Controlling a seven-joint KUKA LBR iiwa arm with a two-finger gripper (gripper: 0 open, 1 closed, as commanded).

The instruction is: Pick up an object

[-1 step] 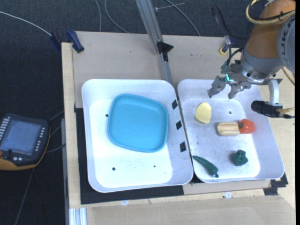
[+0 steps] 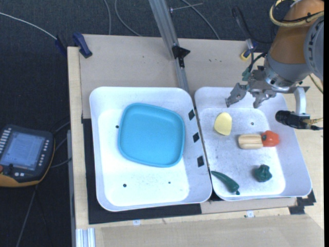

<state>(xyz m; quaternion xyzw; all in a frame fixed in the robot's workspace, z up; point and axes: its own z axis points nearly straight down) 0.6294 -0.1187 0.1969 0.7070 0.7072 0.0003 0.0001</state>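
Note:
In the right bin (image 2: 288,187) lie a pale yellow rounded piece (image 2: 223,123), a tan block (image 2: 250,141) touching a red-orange piece (image 2: 271,138), a dark green lump (image 2: 262,173) and a green pepper (image 2: 226,181). My gripper (image 2: 248,95) hangs over the bin's far edge, above and to the right of the yellow piece. Its fingers are spread apart, and nothing sits between them.
The left bin (image 2: 103,153) holds a light blue square plate (image 2: 151,134). A slanted metal pole (image 2: 167,32) rises behind the bins. A handheld pendant (image 2: 23,153) lies off the bench at the left. Cables run over the dark floor.

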